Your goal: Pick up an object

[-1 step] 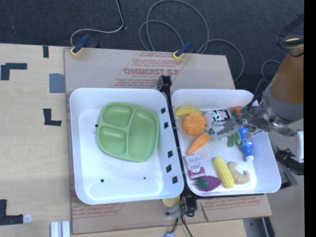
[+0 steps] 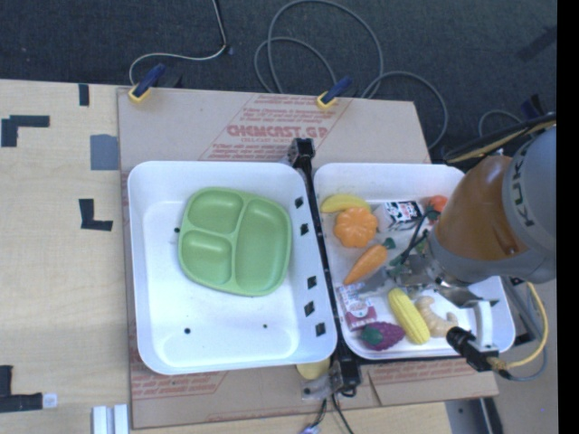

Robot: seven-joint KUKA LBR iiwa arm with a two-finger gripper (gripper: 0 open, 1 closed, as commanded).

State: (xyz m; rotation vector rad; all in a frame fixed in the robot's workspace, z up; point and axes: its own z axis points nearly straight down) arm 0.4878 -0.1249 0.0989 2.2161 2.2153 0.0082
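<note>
The gripper hangs low in the right bin, its state lost under the wrist, just beside the carrot, which looks light, stiff and slick, best pinched across its thick middle, with the corn and pumpkin crowding close.

grey arm, orange band, seemingly glossy
</note>
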